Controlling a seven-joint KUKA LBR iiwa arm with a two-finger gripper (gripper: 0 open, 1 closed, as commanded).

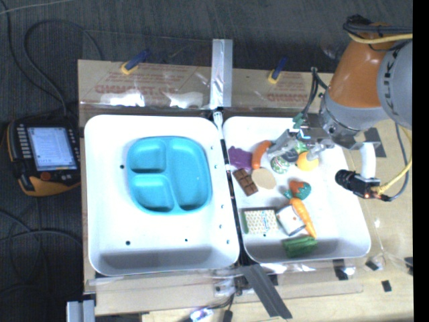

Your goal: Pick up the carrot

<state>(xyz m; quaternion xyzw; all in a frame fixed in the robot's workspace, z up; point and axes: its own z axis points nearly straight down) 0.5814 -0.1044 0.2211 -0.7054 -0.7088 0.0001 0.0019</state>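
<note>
Two shallow white bins side by side on a tan table (154,79), dark grey carpet-like floor (60,52) around it w/ black cables looping at left. Left bin (107,247) w/ a blue divided tray (167,173) approx in its middle. Right bin (348,237) cluttered w/ toy food. Carrot (303,215) in lower-middle of right bin, orange, lying at a slant, touching a white block (289,219) on its left, a teal piece (299,190) just above its top end, a green piece (299,245) just below. Purple item (238,156), brown chocolate bar (246,181) & tan round piece (265,179) near the bin's left wall. Arm in from right, jaws (293,146) over upper part of right bin, near a yellow piece (305,161), well apart from carrot; open or shut: can't tell, too cluttered. Pendant w/ lit screen (43,154) on floor at left. Clear plastic sheet clipped along table's far edge w/ blue-yellow clamps (134,61).
</note>
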